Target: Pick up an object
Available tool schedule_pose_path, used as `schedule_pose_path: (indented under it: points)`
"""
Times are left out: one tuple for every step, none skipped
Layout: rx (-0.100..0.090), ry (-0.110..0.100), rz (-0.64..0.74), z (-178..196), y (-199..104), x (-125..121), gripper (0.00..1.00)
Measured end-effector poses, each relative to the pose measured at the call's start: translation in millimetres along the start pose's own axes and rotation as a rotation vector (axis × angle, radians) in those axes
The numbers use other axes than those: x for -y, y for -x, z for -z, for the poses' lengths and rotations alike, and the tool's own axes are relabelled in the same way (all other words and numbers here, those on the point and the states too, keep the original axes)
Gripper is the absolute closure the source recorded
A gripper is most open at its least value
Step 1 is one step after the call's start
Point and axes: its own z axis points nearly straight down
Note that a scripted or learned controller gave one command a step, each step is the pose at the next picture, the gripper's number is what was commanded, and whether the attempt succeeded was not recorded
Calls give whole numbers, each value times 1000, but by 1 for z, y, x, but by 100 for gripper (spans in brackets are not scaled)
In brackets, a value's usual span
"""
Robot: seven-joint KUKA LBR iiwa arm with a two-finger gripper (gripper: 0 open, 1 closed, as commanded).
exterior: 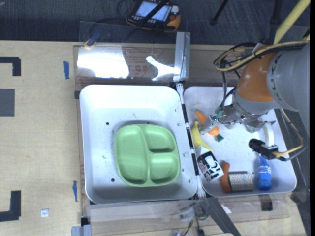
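The fingers of the gripper (pixel 220 118) are lost among the bright metal parts at the wrist, so I cannot tell if they are parted or closed, and nothing can be seen held between them. The gripper sits low over the upper left part of the right bin (pixel 285 183), a shallow white tray with rounded corners. Just beside it lie the nearest loose things: a small orange scrap (pixel 212 130) and, touching or nearly touching that, a small dark green scrap (pixel 218 137). A tapered orange piece (pixel 199 115), smooth and carrot-like, lies a little farther left, near the bin's left wall. Below it is a curved yellow banana (pixel 198 135), glossy like plastic. Toward the near edge sits a black-and-white printed box (pixel 208 165), then an orange lump (pixel 225 177) touching a grey speckled cylinder (pixel 241 181) lying on its side, and a blue bottle (pixel 264 175) with a paler cap. The left bin (pixel 93 107) holds a matte light green divided plate (pixel 146 154) with rounded corners. Both bins rest on a pale wooden counter (pixel 39 132).
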Motion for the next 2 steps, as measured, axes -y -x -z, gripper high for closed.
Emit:
schedule_pose_path:
  points:
    - [1,5,0,11,0,-2,100]
    - [0,-2,117,99,-2,-61,100]
